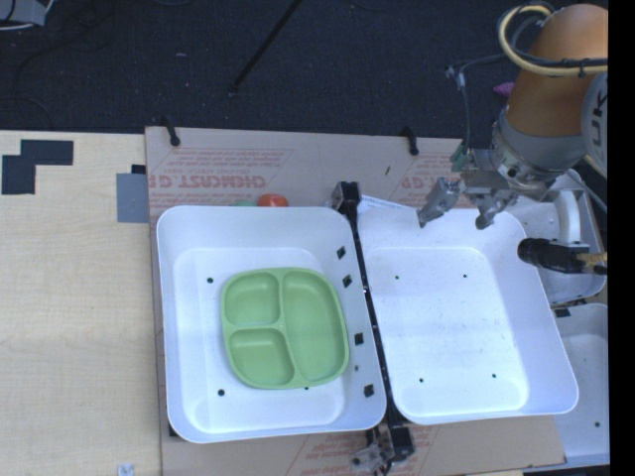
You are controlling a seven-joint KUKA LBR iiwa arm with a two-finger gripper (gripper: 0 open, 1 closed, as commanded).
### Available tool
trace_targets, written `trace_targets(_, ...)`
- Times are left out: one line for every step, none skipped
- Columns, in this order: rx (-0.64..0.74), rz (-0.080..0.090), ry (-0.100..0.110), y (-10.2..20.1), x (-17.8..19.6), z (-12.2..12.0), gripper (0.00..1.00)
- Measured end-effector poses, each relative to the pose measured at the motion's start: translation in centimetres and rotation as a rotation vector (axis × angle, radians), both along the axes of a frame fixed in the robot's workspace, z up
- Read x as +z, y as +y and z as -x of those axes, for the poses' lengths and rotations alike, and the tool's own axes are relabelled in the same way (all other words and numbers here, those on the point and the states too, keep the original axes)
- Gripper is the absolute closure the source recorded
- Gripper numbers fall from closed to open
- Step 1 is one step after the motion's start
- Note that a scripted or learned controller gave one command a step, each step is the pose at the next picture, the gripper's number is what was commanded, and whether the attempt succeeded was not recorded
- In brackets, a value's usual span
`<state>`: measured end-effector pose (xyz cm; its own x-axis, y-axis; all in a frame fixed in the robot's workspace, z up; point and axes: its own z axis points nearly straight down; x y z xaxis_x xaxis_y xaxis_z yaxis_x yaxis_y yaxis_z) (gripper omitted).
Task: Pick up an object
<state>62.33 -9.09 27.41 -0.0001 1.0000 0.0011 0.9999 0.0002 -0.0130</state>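
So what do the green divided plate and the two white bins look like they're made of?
Green divided plate: probably moulded plastic, matte to satin; uniform pale colour, rounded compartment walls, soft highlights.
Left bin and right bin: likely thin formed plastic, smooth white with rounded corners and a slight sheen; the look leaves coated metal possible.

Two white bins (189,256), one green tray (284,327) with three compartments, one small orange object (272,201), one gripper (459,211).

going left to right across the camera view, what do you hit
grey patch → left bin → green plate → black divider → right bin → gripper, fingers apart, over the right bin's far rim
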Motion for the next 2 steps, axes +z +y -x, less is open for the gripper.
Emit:
trace_targets(0.001, 0.001, -0.012, 0.0, 0.7, -0.2, 0.00)
trace_targets(0.000, 0.001, -0.005, -0.8, -4.4, -0.6, 0.00)
